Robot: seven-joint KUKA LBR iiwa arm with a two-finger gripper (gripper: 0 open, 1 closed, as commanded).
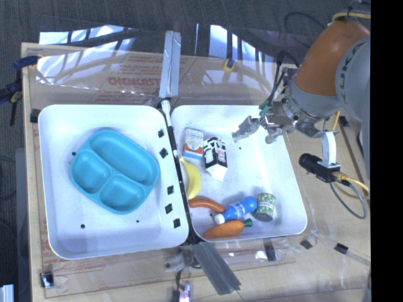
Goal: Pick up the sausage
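Well, the sausage (pixel 205 203) lies well apart from the claw (pixel 258 129).

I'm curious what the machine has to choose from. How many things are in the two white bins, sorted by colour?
Blue: 2, the divided plate and the bottle
Orange or red: 2, the sausage and the carrot
Yellow: 1, the banana
White cartons: 2, one with orange print, one with black print
Green: 1, the small can
Total: 8
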